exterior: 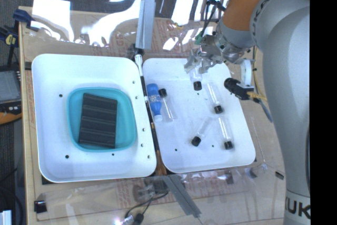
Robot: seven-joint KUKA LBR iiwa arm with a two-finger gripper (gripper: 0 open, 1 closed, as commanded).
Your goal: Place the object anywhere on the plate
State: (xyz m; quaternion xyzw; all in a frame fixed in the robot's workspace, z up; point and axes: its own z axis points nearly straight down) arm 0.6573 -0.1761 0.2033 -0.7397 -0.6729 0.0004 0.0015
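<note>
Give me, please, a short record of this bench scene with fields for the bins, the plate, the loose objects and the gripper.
left bin: holds the teal plate
on plate: a dark ribbed block, lying flat
right bin: several clear vials with black caps, scattered; one blue-capped vial near the left wall
gripper: over the right bin's far edge, above a vial
grip state: cannot tell
</note>
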